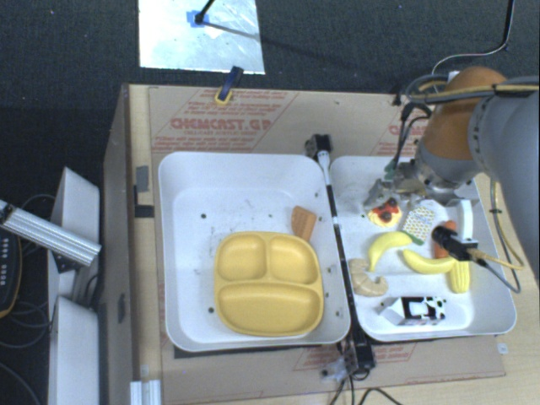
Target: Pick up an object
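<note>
Banana (391, 245) below fingers (377, 194)

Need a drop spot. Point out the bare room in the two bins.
Left bin: bare floor behind and left of the yellow tray, up to the orange block. Right bin: crowded, with bananas, a black-and-white box and the gripper above.

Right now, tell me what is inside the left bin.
The left bin holds a yellow divided tray and a small orange-brown block behind it. Whatever lies beneath the tray is covered.
</note>
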`<action>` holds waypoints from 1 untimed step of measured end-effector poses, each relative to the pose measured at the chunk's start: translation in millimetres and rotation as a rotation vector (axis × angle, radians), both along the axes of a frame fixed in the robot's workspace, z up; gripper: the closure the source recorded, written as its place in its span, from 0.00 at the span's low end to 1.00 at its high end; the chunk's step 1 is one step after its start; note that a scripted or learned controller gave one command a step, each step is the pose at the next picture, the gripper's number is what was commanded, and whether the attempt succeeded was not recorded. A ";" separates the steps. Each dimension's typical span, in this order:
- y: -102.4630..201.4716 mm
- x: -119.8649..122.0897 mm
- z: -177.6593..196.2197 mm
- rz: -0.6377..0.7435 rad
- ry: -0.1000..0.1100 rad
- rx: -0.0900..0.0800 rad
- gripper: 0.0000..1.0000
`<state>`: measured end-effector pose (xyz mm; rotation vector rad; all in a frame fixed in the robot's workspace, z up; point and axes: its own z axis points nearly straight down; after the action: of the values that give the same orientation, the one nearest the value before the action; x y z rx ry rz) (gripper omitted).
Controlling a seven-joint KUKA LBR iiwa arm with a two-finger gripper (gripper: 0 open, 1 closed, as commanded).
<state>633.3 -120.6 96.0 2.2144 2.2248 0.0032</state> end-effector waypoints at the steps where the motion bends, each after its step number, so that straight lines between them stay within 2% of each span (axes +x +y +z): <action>1: 5.6 -63.0 -11.8 -0.003 0.003 0.001 0.00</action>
<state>570.3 -115.0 84.2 2.2202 2.2230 0.0003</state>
